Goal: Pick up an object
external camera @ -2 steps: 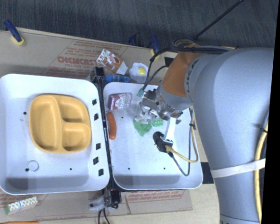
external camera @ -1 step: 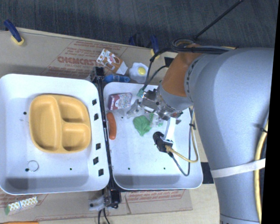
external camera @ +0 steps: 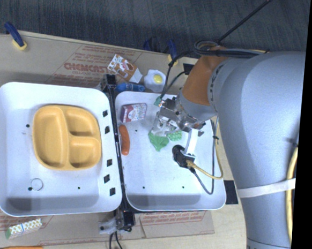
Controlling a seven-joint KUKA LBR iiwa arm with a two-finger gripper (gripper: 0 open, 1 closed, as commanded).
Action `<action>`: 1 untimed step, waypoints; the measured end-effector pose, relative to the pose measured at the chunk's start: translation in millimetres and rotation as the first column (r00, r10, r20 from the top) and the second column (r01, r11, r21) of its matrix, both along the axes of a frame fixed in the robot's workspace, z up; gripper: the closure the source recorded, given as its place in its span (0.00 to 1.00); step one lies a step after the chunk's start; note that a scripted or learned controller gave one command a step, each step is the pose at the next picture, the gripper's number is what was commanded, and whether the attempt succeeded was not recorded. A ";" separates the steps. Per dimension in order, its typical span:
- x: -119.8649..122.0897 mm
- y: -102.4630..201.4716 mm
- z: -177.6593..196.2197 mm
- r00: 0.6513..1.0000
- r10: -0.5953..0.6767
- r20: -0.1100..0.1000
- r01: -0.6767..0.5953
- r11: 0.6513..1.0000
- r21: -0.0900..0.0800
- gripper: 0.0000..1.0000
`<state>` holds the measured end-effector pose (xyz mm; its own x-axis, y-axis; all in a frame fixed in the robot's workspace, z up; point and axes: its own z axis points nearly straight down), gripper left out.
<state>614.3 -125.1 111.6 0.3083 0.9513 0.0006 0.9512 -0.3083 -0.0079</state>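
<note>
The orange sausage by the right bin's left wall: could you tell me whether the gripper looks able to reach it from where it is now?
Probably yes: the sausage lies uncovered, with bare bin floor between it and the gripper, though the bin's left wall is close.

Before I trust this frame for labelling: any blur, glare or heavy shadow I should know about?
Camera view: even light and mostly sharp; soft shadows lie along the near walls of both bins; the gripper is a cluttered patch over the green item, hard to resolve; the arm looms large at right, with mild sheen and no harsh glare.
</note>
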 end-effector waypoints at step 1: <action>-0.1 0.0 -0.1 1.000 0.000 0.000 0.000 1.000 0.000 0.00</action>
